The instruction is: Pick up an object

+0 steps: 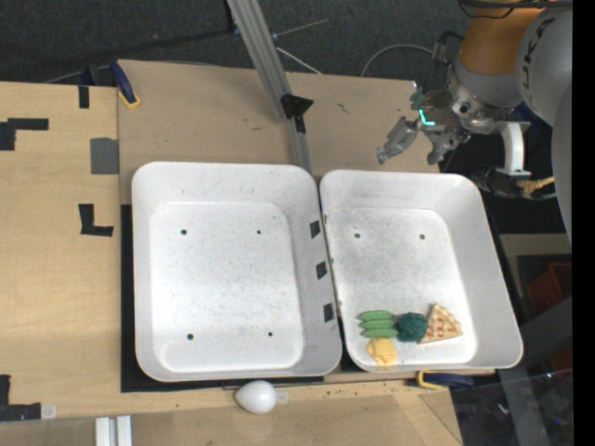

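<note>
While the gripper hangs above the far rim of the right bin, its fingers spread with nothing between them, the toy foods cluster at that bin's near edge, well apart from it. A ridged green pea pod, dark broccoli, yellow corn and a waffle-textured pizza wedge lie touching in a row.

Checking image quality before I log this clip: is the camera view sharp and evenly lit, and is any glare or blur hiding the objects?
Camera view: lighting is even and soft, no harsh shadows; the white bins are bright but their speckles still read, so no blown glare. The toy food cluster is small and slightly soft. The gripper looks a little blurred, its fingers hard to read.
</note>
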You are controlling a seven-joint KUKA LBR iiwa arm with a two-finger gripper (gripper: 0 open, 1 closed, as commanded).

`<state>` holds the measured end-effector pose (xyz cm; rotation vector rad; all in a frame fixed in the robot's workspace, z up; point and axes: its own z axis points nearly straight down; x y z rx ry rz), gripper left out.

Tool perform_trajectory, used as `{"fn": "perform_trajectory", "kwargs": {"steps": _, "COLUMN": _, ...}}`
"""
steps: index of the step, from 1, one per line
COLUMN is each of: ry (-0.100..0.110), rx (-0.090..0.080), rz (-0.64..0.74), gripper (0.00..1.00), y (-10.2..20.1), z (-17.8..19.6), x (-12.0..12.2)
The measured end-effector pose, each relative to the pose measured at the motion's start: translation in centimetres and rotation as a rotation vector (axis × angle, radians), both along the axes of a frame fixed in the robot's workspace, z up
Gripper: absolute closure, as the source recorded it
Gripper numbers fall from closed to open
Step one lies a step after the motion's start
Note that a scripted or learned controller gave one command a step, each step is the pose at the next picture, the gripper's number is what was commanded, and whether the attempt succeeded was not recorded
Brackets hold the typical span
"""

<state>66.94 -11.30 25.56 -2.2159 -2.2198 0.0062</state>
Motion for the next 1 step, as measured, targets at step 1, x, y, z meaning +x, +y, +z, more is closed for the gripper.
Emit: {"fn": "perform_trajectory", "kwargs": {"steps": 1, "ry": -0.004, "rx": -0.001, "rz": 0.001, "gripper": 0.0, "y": -0.01, "z": 0.28, "x": 0.08}}
